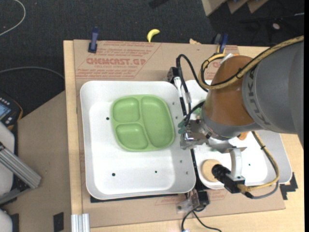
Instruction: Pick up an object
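Note:
A light green divided plate (143,123) lies flat in the left white bin (96,149), toward its upper middle. My gripper (189,136) hangs under the orange wrist band (227,98), low over the wall between the two bins, just right of the plate's right rim. The wrist hides most of it. A small dark green bit (181,125) shows at the gripper's left side; I cannot tell what it is. A round tan object (207,170) lies at the front left of the right bin (270,166).
The grey arm (277,91) covers most of the right bin. A small orange piece (243,136) peeks out beside the wrist. Black cables (183,88) run along the bins' shared wall. A yellow banana-like item (153,34) lies beyond the bench's far edge.

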Motion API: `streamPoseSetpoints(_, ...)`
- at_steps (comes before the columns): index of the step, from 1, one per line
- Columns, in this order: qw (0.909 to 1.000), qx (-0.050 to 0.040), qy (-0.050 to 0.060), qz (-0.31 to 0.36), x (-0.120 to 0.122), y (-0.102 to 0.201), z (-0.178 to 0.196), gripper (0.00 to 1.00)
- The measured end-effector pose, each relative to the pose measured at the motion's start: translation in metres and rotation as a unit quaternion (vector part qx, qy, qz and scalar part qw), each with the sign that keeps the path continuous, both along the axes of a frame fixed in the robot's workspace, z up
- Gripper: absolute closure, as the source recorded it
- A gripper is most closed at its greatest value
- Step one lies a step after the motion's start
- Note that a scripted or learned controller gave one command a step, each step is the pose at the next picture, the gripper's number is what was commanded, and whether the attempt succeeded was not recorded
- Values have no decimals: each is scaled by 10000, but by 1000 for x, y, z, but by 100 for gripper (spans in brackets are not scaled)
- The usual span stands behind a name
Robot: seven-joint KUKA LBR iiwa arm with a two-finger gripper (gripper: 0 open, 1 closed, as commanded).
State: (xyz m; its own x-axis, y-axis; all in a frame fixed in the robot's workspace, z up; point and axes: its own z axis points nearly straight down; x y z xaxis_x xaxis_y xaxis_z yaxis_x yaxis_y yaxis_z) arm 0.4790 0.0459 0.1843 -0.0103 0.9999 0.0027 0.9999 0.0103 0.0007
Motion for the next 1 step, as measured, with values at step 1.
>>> streamPoseSetpoints(1, 10000, 12, -75, -11, 2, 43, 140, 100)
